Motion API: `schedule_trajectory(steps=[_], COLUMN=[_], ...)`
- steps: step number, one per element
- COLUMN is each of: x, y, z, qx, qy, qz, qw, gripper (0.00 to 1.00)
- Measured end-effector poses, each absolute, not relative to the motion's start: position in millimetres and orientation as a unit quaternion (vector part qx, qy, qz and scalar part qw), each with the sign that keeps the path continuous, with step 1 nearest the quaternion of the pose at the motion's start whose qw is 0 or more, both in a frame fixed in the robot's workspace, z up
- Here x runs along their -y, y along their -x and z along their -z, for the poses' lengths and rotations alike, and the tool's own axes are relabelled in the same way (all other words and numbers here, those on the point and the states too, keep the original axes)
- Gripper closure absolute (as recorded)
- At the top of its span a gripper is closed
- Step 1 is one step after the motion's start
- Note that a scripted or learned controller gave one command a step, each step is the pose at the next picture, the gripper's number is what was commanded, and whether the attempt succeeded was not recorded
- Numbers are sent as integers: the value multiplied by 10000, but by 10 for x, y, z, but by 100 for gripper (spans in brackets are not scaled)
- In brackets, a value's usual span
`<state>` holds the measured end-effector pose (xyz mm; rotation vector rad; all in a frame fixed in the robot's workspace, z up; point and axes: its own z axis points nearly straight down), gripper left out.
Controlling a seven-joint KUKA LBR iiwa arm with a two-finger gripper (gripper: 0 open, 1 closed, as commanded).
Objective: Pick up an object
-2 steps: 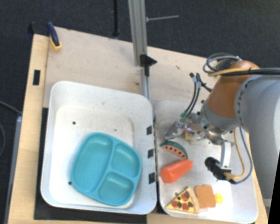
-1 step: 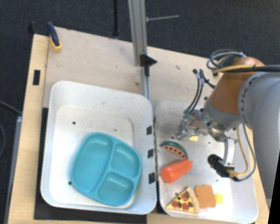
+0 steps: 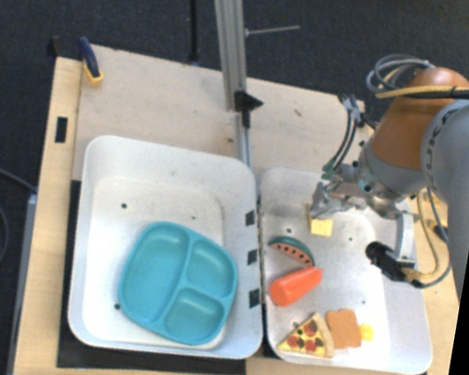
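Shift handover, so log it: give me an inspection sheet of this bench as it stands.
Surface: bench bears a left bin and a right bin.
Job's things: right bin holds yellow block, watermelon slice, carrot, pizza slice, toast.
Clutter: teal divided plate in left bin.
Grippers: gripper low over the yellow block.
Cables: loops by the arm's wrist.
Surroundings: aluminium post, dark floor.

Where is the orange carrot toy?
The orange plastic carrot toy lies in the right-hand shallow white bin, near its left wall, just below the watermelon slice toy and above the pizza slice toy.
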<state>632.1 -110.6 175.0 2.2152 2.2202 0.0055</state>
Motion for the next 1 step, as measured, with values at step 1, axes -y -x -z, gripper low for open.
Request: schedule_trajectory(steps=[1], x=[1049], y=[-6260], z=[-2286], qx=[-7082], qy=[-7060], qz=[-20], qw=[27], gripper=[100])
